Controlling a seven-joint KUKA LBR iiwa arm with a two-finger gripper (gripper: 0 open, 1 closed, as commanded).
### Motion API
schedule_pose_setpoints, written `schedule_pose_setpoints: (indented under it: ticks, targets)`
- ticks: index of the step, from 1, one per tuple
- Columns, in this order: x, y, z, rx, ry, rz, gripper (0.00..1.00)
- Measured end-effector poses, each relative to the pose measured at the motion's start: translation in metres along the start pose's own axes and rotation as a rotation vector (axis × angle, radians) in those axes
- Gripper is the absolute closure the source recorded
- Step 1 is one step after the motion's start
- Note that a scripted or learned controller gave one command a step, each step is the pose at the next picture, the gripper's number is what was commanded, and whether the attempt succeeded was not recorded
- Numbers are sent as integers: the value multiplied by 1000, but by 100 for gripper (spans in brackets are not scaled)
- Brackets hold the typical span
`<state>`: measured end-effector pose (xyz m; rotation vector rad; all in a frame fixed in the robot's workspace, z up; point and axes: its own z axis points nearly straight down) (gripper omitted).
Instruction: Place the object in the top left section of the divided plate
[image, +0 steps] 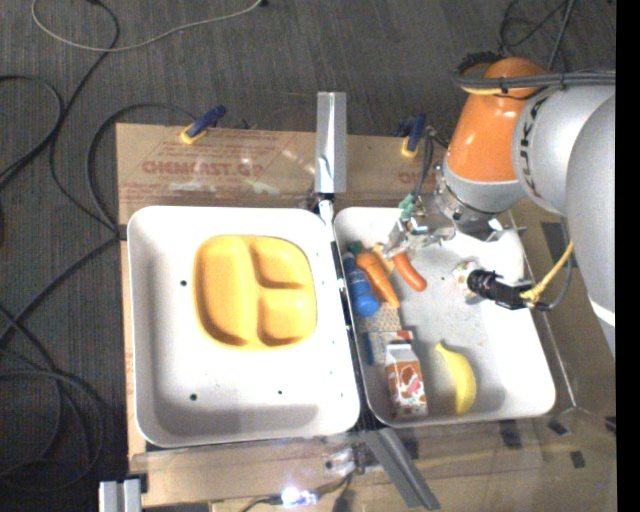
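Arm (540, 130) reaches in from 2 o'clock; gripper (412, 238) over carrot (378, 278), hotdog (408, 270); fingers' state unclear; yellow plate (256, 290) at 9.

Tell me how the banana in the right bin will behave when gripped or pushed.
The banana lies flat on its curved side, so a push would likely spin it rather than roll it. Its smooth skin may slip between fingers. It looks like a light toy, though that is uncertain.

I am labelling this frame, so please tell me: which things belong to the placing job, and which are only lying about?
Job:
- divided plate in the left bin
- gripper, over the right bin

Lying about (which one is the task's object I cannot tell):
- carrot
- sausage
- blue bottle
- carton
- banana
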<state>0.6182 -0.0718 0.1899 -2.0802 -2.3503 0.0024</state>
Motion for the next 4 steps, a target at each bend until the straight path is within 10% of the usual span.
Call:
schedule_pose_setpoints:
  ticks: [1, 3, 4]
  targets:
    - [44, 53, 8, 1, -3, -114, 100]
    - [97, 61, 2, 7, -5, 64, 100]
    - [97, 61, 2, 7, -6, 64, 0]
